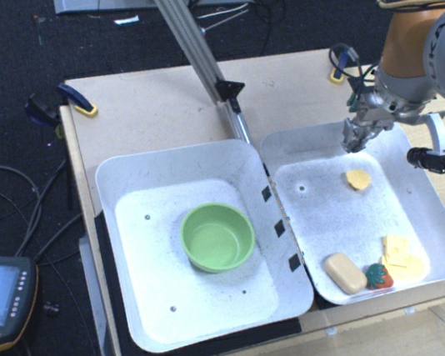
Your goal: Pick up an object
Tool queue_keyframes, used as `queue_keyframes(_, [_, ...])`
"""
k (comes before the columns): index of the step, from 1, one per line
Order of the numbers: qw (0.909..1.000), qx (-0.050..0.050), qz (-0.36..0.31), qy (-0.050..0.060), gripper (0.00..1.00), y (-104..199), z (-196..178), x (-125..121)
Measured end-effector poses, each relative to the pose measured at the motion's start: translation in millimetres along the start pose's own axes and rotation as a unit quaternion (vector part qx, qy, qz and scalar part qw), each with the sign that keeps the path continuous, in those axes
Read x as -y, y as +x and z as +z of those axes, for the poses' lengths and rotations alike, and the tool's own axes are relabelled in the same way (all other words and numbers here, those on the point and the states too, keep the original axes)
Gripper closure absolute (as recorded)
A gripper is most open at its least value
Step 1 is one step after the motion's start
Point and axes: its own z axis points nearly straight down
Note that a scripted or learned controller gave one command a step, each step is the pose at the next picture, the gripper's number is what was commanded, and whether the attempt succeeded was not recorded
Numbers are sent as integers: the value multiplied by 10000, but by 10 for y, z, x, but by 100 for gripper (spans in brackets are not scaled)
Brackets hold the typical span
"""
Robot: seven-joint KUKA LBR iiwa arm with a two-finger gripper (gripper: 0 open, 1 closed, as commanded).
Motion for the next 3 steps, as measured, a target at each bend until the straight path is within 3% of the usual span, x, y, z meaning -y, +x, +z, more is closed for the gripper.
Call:
queue_keyframes(2, [10000, 3, 6, -20, 100, 31, -997, 67])
queue_keyframes(3, [10000, -6, -11, -2, 100, 521, -1041, 359])
